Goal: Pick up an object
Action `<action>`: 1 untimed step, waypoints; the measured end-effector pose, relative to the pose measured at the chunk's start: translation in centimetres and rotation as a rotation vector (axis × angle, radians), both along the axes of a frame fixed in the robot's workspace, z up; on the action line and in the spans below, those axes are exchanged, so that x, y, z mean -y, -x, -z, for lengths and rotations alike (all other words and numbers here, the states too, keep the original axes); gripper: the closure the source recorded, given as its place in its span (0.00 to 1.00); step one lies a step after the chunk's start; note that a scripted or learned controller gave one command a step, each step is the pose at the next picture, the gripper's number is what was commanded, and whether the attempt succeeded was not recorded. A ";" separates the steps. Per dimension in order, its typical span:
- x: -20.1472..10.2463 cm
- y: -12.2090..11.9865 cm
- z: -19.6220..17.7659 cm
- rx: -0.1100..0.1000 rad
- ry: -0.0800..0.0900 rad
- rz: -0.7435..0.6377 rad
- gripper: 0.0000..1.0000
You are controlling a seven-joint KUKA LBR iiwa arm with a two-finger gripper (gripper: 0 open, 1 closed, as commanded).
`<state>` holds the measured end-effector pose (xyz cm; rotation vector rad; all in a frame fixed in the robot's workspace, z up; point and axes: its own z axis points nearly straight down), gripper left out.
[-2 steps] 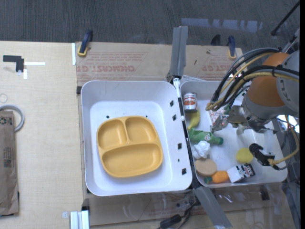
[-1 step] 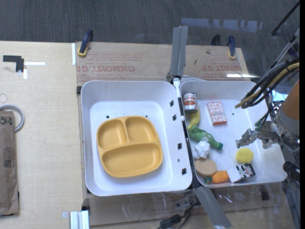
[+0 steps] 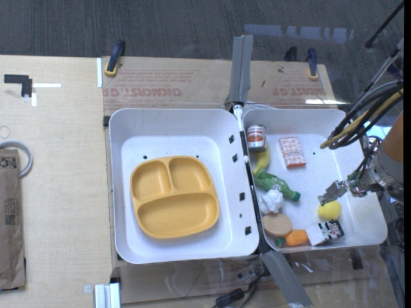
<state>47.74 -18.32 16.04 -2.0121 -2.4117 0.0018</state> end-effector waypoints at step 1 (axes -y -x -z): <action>3.2 -0.2 6.9 -0.001 -0.010 0.053 0.00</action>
